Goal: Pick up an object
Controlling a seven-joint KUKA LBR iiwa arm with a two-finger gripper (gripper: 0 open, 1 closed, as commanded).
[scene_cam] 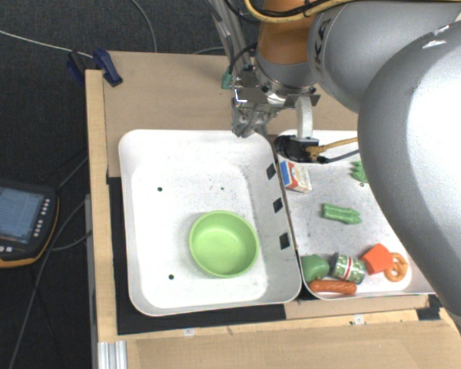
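**Pick attempt, seen from above.** All positions are given relative to the green bowl point(223, 243). The grey arm point(415, 129) reaches in from the bowl's right. The left bin point(150, 206) holds the bowl towards its near edge, and the right bin point(323, 237) lies directly to the bowl's right. The gripper point(244, 127) hangs beyond the bowl, over the far right corner of the left bin. Nothing is seen in its grasp, and whether it is open or closed cannot be told from this angle.

**Step in hand (judged).** This is the approach stage, with nothing lifted. Any item satisfies the task, so an isolated one is the better choice. The gripper should descend vertically and straddle either the bowl's rim or the short side of the red-and-white box point(296, 177). It should avoid crowded items, where neighbours may foul the closing grasp.

**Counts, largest first.**
- Two bins.
- One bowl, the sole item in its bin and well apart from the gripper.
- One orange toy point(384, 261), one labelled can point(347, 267), one round green item point(315, 267) and one red sausage point(334, 287), clustered to the bowl's right along the other bin's near wall, touching or nearly so.
- One box, beyond and right of the bowl, the item nearest the gripper.
- One long green piece point(342, 214), right of the bowl.
- One small green piece point(359, 173), farther right and beyond the bowl.
- Three black tabs point(277, 204), on the wall just right of the bowl.
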